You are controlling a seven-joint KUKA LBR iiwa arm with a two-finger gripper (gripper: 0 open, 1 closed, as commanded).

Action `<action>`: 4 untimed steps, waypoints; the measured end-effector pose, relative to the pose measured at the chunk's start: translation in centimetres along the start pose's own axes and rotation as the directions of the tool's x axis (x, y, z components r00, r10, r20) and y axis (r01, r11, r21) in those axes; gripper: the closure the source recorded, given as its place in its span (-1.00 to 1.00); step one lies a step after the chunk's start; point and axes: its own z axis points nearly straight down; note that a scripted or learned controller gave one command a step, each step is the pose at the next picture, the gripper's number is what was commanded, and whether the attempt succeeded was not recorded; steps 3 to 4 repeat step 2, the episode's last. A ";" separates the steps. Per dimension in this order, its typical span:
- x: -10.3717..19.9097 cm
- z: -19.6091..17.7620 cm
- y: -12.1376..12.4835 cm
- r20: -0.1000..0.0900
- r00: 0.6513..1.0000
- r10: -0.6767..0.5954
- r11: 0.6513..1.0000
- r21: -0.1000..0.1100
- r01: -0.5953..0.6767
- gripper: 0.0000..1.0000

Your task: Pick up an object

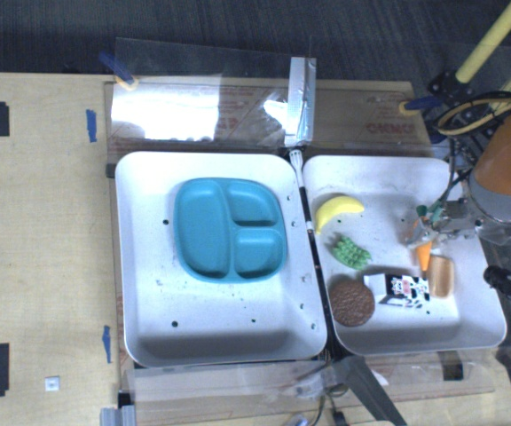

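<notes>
Nearest the lens, a round brown cookie-like disc [352, 302] lies by the right white bin's [477, 327] front-left corner. Over that bin's right side the gripper [430, 227] hangs; whether its fingers are apart cannot be told. Just below it lie an orange carrot piece [424, 256] and a tan bread roll [441, 275], with a black-and-white card [404, 289] beside them. Farther left sit green grapes [351, 253] and a yellow banana [337, 210], near the dividing edge. Open floor remains along the bin's back. A blue divided plate [230, 229] occupies the left white bin [140, 238].
</notes>
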 end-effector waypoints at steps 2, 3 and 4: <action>9.8 -12.8 8.9 0.002 0.999 0.033 0.999 0.000 -0.033 1.00; 9.8 -12.8 8.9 0.002 0.999 0.033 0.999 0.000 -0.033 1.00; 9.8 -12.8 8.9 0.002 0.999 0.033 0.999 0.000 -0.033 1.00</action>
